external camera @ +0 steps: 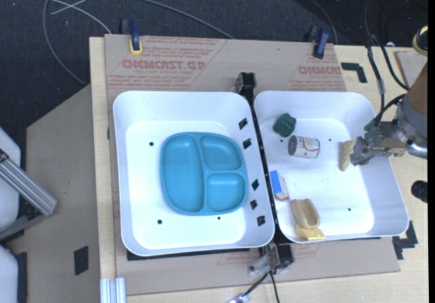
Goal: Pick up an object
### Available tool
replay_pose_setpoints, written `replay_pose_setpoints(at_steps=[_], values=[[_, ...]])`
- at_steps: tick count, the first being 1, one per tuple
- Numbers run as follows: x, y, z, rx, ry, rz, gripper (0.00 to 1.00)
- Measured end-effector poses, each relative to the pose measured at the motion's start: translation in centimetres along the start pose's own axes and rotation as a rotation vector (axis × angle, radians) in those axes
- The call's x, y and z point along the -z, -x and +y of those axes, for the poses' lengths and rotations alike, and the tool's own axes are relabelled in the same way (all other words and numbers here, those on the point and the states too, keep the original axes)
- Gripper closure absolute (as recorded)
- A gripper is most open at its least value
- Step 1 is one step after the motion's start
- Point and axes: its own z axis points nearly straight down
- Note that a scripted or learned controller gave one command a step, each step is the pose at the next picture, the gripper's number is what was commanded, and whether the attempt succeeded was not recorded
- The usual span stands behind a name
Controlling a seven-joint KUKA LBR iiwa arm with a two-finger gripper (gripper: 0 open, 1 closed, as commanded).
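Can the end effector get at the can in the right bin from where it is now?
Probably yes: the end effector sits beside the can with bare bin floor between them.

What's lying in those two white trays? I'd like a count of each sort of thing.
Blue divided plate: 1
Dark green small object: 1
Small can on its side: 1
Small blue and white packet: 1
Tan and yellow object: 1
Pale tan object by the hand: 1
Total: 6
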Motion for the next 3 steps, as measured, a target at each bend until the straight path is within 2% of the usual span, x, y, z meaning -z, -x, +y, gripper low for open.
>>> replay_pose_setpoints(at_steps=[1,2,3], values=[[3.1,0.0,0.2,0.0,-0.003,0.001,1.0],[2.5,-3.9,2.0,0.004,-0.006,0.003,1.0],[1.1,-9.0,3.8,0.005,-0.01,0.005,1.0]])
